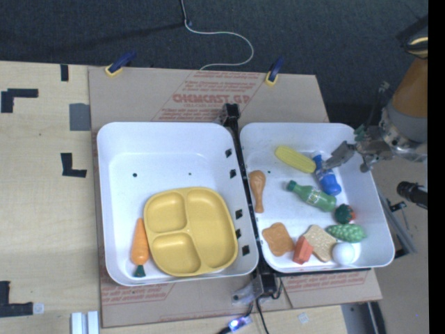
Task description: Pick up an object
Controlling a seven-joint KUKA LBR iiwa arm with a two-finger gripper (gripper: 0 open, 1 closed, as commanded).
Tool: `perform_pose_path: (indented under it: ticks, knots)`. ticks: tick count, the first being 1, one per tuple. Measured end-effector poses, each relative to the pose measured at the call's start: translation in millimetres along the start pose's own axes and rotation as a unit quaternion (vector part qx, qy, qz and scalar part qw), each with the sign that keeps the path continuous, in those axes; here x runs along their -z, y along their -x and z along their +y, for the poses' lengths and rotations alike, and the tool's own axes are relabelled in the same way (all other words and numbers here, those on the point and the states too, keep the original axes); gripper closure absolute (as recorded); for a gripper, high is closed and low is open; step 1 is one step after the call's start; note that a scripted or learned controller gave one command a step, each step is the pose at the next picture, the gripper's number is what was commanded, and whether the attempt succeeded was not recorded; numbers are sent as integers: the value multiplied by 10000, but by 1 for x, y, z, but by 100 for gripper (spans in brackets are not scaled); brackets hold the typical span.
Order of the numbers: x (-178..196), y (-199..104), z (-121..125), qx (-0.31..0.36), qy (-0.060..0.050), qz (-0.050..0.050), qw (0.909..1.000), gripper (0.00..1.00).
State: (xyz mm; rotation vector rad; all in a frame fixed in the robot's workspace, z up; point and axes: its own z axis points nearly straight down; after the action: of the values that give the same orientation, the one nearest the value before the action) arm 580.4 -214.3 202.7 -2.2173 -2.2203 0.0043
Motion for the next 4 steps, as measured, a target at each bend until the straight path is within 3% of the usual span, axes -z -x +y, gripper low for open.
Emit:
perform_pose_path:
  ticks: [1,2,3,4]
  knots:
    - [-67,-1,0,4,-32,9,10000,0]
    - [-115,-3,5,-7,78,2,10000,0]
    - [-110,-2,2,14,14,-9,10000,100]
    - [-52,-7,-3,3,26,-3,10000,100]
